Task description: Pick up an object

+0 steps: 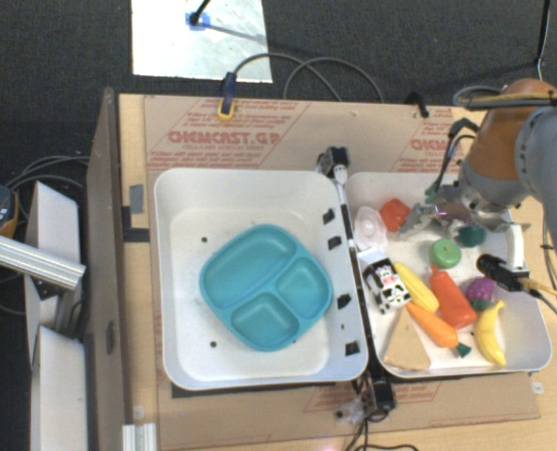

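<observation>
The right bin [532,355] holds several toy foods. An orange-red piece [394,214] lies at its back left, a green round piece [444,252] in the middle. Toward the front lie a yellow corn cob [416,287], a red pepper [453,301], a carrot [433,325], a purple piece [482,290], a banana [491,333] and a tan wedge [407,348]. A black-and-white toy [386,284] sits by the left wall. My gripper [430,211] hangs low over the bin's back, just right of the orange-red piece and above the green one. I see nothing held in it.
The left bin [179,252] carries a teal divided plate [264,287]. A clear plastic item [366,225] lies by the divider between the bins. The grey arm with its orange band [503,148] reaches in over the right bin's back right corner. Cables run behind the bins.
</observation>
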You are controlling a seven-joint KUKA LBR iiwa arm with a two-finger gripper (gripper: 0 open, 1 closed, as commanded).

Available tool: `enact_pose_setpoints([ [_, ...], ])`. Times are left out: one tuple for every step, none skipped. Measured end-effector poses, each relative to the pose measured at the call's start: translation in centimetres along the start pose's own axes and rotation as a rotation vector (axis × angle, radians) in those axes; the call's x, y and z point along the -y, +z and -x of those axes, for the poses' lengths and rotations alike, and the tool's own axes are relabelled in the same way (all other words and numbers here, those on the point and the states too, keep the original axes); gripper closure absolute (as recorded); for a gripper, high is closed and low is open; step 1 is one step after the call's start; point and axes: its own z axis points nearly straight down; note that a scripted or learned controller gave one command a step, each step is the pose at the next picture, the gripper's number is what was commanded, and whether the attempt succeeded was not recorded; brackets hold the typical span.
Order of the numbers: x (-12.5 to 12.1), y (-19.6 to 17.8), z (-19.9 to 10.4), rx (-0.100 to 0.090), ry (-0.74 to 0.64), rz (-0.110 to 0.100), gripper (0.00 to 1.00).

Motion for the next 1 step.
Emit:
enact_pose_setpoints([
  [3.56,0.05,0.16,0.001,0.013,0.012,0.0],
])
